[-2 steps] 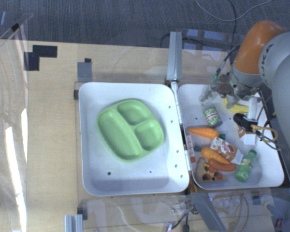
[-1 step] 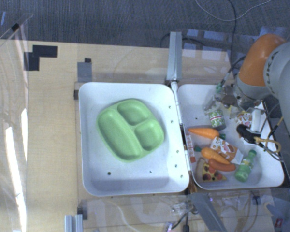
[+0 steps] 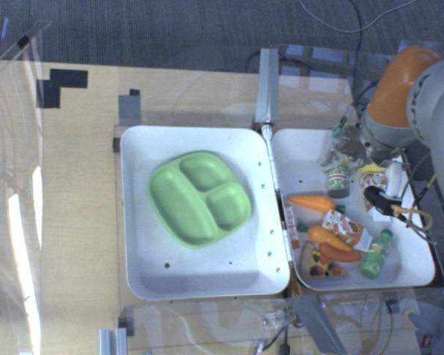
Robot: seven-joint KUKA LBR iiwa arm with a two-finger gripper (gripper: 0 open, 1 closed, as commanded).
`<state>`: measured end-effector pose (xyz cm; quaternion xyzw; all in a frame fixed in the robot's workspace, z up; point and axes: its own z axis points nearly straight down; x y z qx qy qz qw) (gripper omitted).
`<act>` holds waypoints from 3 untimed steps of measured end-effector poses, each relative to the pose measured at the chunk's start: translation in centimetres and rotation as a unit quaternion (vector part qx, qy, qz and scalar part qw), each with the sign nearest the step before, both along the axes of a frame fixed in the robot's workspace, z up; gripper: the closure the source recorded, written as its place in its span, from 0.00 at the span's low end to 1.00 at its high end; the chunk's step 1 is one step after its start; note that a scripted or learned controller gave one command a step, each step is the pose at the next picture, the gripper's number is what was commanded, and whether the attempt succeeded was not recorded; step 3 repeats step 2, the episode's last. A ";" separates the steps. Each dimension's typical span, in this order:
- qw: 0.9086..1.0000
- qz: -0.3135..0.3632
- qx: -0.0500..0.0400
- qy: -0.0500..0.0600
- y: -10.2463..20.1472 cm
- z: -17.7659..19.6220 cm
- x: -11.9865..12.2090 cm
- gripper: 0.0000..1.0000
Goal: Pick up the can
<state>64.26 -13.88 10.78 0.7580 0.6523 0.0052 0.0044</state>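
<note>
Gripper (image 3: pixel 346 148) lowered over right bin (image 3: pixel 305 148), just above can (image 3: pixel 338 181) — fingers' spread cannot be told. Nearer: bottle (image 3: pixel 374 254), carrots (image 3: pixel 311 203) crowded together. Farther left, green divided plate (image 3: pixel 200 197) alone in left bin (image 3: pixel 144 272) — likely the drop spot.

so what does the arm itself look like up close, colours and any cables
The arm is smooth, rounded grey casing with a bright orange band bulging above the wrist. Below that, the end effector is a darker, cluttered metal assembly, too small to make out in detail. A thin dark cable runs down beside the arm.
</note>
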 end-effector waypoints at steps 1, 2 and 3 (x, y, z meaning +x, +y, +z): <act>1.000 -0.026 0.000 0.003 7.5 10.1 2.8 1.00; 0.998 -0.060 0.000 0.004 2.9 8.0 2.7 1.00; 0.998 -0.060 0.000 0.004 2.9 8.0 2.7 1.00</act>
